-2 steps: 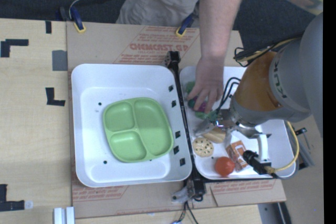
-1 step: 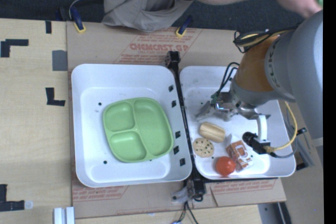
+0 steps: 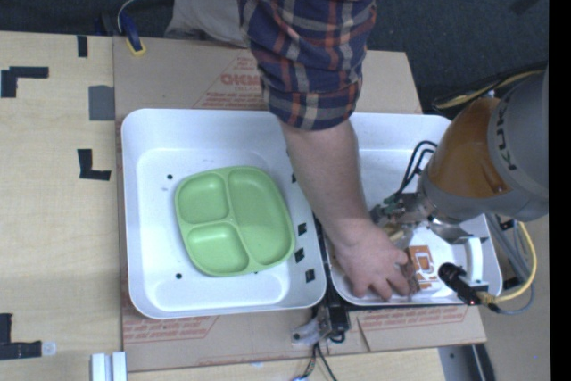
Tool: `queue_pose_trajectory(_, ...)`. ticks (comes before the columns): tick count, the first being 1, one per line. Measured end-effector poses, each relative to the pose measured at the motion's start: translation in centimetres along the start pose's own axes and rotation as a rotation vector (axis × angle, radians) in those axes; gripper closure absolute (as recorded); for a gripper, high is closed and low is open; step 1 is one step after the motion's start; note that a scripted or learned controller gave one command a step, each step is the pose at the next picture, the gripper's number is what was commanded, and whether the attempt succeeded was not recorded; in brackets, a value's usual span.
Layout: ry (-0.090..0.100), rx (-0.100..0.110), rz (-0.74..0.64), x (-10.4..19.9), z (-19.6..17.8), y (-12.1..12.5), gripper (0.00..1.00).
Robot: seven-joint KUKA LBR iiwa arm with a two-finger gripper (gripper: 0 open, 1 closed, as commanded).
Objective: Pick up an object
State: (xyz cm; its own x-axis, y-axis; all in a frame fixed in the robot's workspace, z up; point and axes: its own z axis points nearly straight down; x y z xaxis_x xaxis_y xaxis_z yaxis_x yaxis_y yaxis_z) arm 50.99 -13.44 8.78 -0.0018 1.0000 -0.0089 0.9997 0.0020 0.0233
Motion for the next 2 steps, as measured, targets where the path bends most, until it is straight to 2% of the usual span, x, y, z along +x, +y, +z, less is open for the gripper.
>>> queue_pose_trajectory(1, 0.001, -0.002, -0.001, 0.0, -1.1, 0.1, 1.0)
queue_pose_trajectory(2, 0.009, 0.024, 0.001, 1.6, -7.8, -2.4, 1.0)
